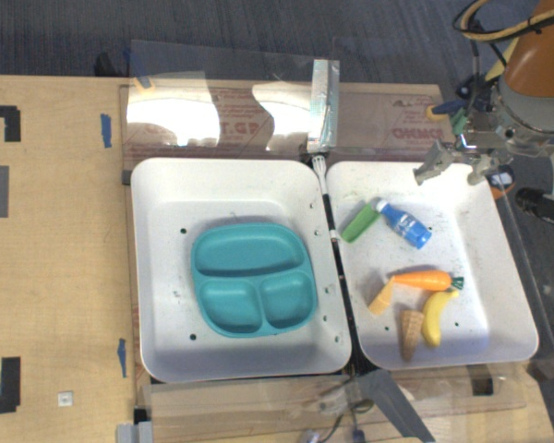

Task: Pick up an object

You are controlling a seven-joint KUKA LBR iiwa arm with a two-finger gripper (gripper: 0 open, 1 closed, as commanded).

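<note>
A: Firstly, item one, the jaws (462,162). Status?

B: Spread apart, nothing between them. They hang over the far right corner of the right bin (512,335), at the end of the grey arm (535,81) with its orange band. Presumably parked high so the camera can see the contents below.

A: Item two, contents of that bin.

B: Five candidates for picking. Nearest the jaws: a blue bottle (406,226) with a white cap, lying on its side, and a green cylinder (359,221) just beside it, the two meeting in a shallow V. Toward the near edge: an orange carrot (422,281) lying across the top of a yellow banana (435,316), with an ice-cream cone (411,331) just beside the banana and a small yellow-orange piece (381,297) at the carrot's left end.

A: Easiest pick?

B: Judged only: the blue bottle, being close and fairly clear on its right side. The near cluster is crowded, so fingers may foul a neighbour.

A: Item three, left bin (157,247).

B: One teal divided plate (254,278), three compartments, lying flat at centre.

A: Surroundings?

B: Both bins sit on the brown worktop (55,247).
</note>
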